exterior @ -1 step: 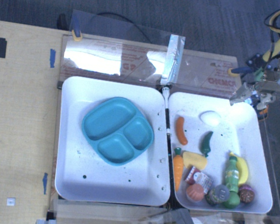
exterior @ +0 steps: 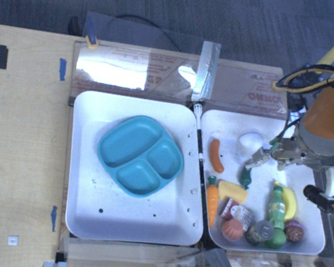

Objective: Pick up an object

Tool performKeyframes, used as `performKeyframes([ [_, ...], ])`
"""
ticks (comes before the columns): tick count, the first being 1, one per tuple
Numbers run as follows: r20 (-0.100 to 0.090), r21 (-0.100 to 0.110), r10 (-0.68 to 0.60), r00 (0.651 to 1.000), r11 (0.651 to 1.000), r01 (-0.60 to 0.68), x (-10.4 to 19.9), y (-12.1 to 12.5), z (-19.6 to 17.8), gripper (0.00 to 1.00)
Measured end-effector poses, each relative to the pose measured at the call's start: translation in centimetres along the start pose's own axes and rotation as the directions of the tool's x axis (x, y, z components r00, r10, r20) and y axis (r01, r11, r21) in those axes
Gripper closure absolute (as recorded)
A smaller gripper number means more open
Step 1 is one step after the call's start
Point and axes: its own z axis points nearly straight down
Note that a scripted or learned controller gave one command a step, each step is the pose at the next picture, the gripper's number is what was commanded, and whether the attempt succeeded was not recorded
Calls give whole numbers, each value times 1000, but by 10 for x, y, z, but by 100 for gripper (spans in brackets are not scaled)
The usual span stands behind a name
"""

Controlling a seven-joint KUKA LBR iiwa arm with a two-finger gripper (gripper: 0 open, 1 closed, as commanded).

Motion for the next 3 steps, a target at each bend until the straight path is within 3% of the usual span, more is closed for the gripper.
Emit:
performKeyframes([
  [1, 1, -5, -17, 1000, 1000, 17, 42, -32, 25, 0],
  [2, 3, -11, -16, 1000, 1000, 16, 41, -30, 14, 100],
  [3, -1, -7, 32, 999, 999, -32, 105, 26, -75, 100],
])
